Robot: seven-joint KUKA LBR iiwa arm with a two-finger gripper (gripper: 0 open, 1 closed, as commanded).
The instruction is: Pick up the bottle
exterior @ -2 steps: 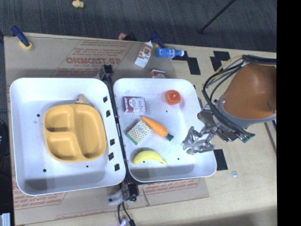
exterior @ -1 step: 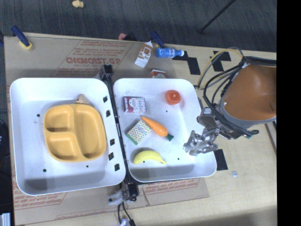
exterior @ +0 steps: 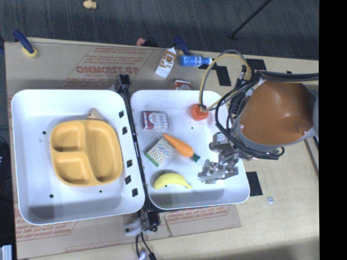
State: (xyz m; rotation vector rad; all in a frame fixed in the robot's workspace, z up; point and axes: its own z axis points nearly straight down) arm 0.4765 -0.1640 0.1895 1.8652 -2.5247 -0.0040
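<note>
A small blue bottle lies on its side on the cardboard behind the right bin, outside both bins. My gripper hangs low over the right bin's front right area, just right of the banana and below the carrot. It is far from the blue bottle, and I see nothing held in it. A small orange round-topped object stands near the right bin's back wall, and I cannot tell what it is.
The right bin also holds a small red box and a checkered box. A yellow divided plate sits in the left bin. A white carton lies beside the bottle. The arm's cables loop over the right bin's back right corner.
</note>
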